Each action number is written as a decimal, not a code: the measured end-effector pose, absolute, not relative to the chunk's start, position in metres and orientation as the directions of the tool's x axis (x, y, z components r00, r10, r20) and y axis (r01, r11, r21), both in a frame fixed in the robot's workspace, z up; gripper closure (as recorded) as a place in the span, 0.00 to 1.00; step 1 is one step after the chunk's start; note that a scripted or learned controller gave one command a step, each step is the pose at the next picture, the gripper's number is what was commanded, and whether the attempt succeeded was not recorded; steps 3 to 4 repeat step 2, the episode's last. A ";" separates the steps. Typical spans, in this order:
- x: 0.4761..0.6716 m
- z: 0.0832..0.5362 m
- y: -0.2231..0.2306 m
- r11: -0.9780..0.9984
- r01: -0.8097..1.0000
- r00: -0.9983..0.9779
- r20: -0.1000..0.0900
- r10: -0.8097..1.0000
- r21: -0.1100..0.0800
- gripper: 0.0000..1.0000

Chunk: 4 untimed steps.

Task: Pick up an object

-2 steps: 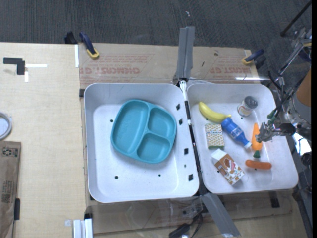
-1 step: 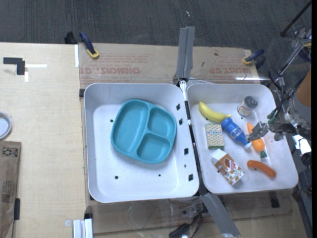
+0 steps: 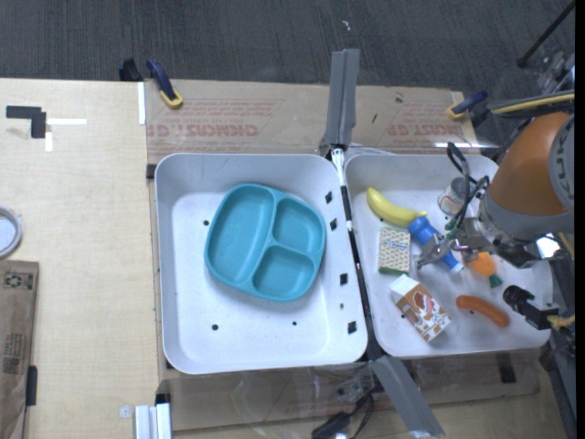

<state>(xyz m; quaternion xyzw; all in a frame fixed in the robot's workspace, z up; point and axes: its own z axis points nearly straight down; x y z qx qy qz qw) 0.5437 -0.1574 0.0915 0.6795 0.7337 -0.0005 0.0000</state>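
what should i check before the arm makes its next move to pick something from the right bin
1. Objects present in the right bin: ok. A banana, a blue object, a patterned card, a small carton, a sausage and an orange piece lie there.
2. Gripper over a target: ok, it sits at the blue object.
3. Object between the fingers: cannot tell, the fingertips blur into the blue object.
4. Neighbours crowding the target: not ok, the card and orange piece lie close by.
5. Left bin out of the way: ok, its teal divided plate is well apart from the arm.
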 end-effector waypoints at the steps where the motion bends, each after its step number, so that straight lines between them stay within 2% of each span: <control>1: 0.544 0.100 -0.158 0.076 0.997 -0.076 -0.001 0.997 -0.001 1.00; 2: 0.597 0.124 -0.167 0.036 0.999 -0.036 -0.002 0.999 0.000 1.00; 4: 0.597 0.124 -0.167 0.036 0.999 -0.036 -0.002 0.999 0.000 1.00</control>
